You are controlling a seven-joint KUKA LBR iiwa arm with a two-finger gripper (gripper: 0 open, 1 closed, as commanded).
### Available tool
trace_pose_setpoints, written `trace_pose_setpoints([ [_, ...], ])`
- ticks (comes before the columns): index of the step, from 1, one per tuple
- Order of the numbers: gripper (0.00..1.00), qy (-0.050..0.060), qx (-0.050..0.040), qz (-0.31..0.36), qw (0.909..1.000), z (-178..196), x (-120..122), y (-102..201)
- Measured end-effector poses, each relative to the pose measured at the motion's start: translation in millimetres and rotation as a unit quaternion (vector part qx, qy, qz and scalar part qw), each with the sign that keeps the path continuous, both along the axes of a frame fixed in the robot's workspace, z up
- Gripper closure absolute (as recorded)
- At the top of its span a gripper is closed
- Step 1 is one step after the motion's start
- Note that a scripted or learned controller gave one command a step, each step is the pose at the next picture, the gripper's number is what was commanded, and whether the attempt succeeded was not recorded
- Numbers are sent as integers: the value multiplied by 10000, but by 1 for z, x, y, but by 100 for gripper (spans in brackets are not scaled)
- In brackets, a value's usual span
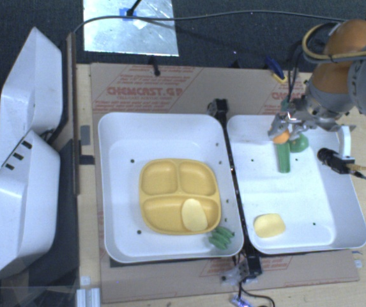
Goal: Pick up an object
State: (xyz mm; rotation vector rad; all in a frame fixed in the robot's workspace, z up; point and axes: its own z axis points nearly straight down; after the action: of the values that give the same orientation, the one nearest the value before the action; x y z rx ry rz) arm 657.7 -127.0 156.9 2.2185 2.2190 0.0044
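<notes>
A: Where is the gripper (287, 133) right now?

B: Low over the far end of the right bin (342, 203), where the grey arm (355, 75) reaches in from the right. Its fingers seem to be pinched on a small orange piece (282, 137), though the metal hides most of the contact, so I can't tell for sure how they stand.

A: And what lies around it?

B: Just beside and below it, a green bottle-shaped toy (285, 155) lies in the same bin, its rounder end (299, 142) touching or nearly touching the gripper (hard to separate the two from this angle). Further toward the near edge from the gripper, well apart, sits a pale yellow soap-like block (269, 225).

A: The other bin?

B: To the gripper's left, across the divide, the left bin (119, 171) holds a yellow divided tray (170, 197) with a pale yellow oval (194, 215) in its large near compartment. A small green ridged item (221, 237) lies just off the tray's near corner.
</notes>
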Motion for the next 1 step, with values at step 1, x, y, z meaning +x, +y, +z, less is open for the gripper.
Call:
trace_pose_setpoints([
  [1, 100, -10, -1, 4, 10000, 63, 4, 2],
])
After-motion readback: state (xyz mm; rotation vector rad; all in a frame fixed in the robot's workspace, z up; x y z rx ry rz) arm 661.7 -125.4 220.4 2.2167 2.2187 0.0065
